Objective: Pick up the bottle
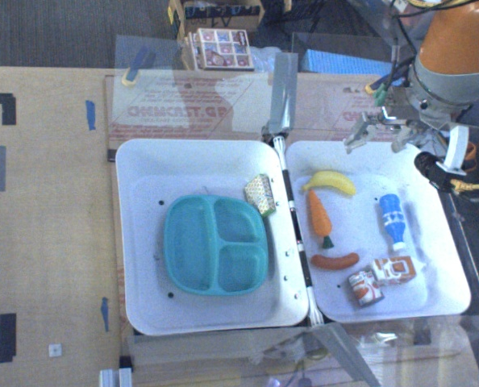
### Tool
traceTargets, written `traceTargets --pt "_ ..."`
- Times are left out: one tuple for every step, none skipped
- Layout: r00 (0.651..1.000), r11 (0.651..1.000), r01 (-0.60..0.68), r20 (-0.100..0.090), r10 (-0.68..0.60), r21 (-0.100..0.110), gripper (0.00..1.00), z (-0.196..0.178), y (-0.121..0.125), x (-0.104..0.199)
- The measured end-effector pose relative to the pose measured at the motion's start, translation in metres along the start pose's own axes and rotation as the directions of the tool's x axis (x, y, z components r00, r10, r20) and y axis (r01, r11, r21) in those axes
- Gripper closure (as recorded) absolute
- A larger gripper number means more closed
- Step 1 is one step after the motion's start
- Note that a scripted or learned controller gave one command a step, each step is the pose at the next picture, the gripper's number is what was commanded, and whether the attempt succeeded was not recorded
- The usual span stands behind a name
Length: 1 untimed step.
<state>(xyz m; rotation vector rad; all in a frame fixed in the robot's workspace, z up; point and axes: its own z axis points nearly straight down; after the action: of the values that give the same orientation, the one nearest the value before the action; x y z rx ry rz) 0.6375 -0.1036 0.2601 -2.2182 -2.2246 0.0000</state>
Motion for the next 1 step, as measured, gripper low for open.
traceTargets --pt "0.991 0.991 -0.131 0.000 0.131 0.000 0.00 0.1570 -0.0736 -0.0954"
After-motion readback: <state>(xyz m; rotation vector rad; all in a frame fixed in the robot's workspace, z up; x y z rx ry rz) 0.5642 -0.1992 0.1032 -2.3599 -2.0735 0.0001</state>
